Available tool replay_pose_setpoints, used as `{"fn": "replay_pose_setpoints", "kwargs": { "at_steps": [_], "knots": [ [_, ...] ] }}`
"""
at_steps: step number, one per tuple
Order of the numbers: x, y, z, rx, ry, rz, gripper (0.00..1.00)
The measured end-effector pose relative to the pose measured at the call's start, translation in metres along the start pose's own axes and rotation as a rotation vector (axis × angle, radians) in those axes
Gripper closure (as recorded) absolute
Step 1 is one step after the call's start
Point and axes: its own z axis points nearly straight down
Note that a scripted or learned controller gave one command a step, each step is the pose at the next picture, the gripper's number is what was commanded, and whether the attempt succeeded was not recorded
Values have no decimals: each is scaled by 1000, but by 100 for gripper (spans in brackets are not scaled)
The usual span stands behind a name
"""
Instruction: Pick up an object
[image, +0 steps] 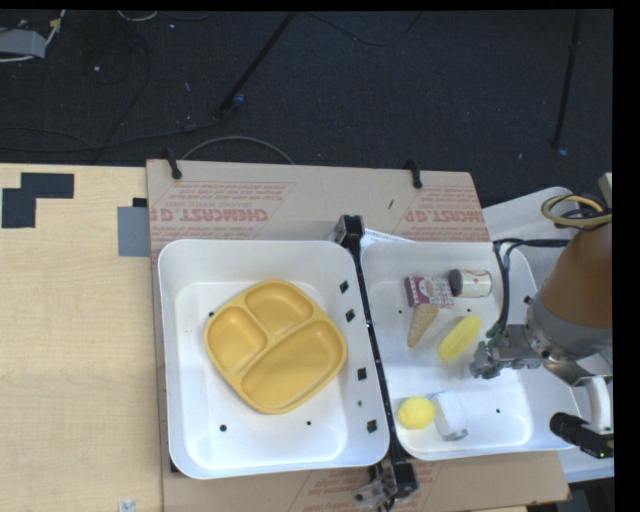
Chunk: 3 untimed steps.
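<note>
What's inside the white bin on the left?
The left bin holds one yellow plate with three sections, lying flat. Nothing sits on the plate. Whatever is under the plate is covered, so I can't tell.

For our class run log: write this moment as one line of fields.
task: pick up an object | gripper: low in right bin, beside yellow oval | held: none seen | left bin: yellow plate

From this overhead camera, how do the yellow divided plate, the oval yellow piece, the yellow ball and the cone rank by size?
Largest to smallest:
1. yellow divided plate, by far
2. oval yellow piece and cone, too alike to rank
3. yellow ball
</note>
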Motion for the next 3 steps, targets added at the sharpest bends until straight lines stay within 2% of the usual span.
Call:
{"fn": "replay_pose_setpoints", "kwargs": {
  "at_steps": [1, 2, 3],
  "knots": [
    [-2, 11, -55, -2, -1, 0, 100],
    [-2, 12, -82, 0, 0, 0, 100],
    [51, 28, -91, 3, 2, -4, 100]
  ]
}}
